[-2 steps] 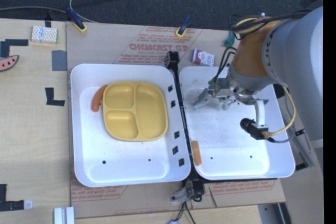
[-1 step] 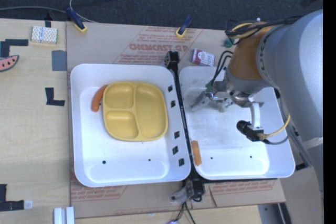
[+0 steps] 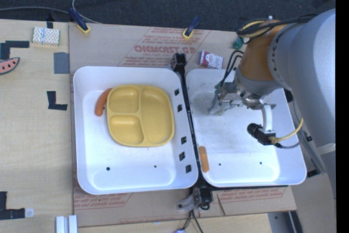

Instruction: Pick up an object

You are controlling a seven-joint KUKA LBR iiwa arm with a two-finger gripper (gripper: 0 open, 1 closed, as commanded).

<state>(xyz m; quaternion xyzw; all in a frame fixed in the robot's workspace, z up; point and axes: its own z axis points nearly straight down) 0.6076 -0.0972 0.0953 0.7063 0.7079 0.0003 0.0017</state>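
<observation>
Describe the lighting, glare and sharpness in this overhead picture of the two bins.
Camera view: soft, even light; the left bin is bright white with no hard glare; the yellow plate casts almost no shadow; the pincer and arm look slightly blurred, while the bin rims and the cardboard print stay fairly sharp.

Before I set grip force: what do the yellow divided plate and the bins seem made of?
Yellow divided plate: probably moulded plastic, smooth matte, with rounded compartment ridges. Left bin and right bin: likely thin plastic, white, slightly glossy, with rounded edges.
</observation>
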